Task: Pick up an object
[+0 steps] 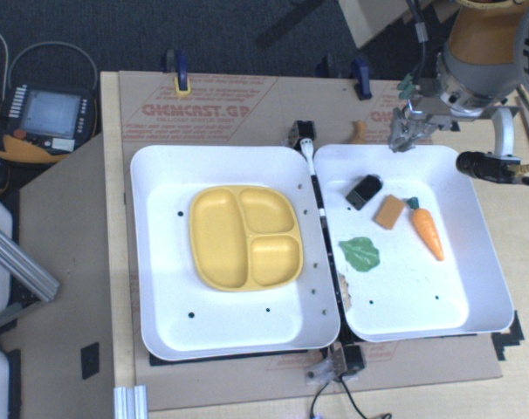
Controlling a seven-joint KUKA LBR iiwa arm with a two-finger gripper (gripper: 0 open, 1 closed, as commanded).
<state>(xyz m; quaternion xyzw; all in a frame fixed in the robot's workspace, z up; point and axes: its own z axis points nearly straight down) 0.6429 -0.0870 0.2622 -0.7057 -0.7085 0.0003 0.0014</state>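
Note:
The right bin holds a black block, a tan-orange block, an orange carrot with a green top and a green leaf-shaped piece. My gripper hangs over the bin's far rim, up and to the right of the black block, with nothing visibly between its fingers. Its fingers look close together. The arm with its orange band comes in from the upper right.
The left bin carries a yellow divided plate. A black divider rail runs between the bins. Blue clamps hold the cardboard base at the back. A handheld pendant lies off the bench at left.

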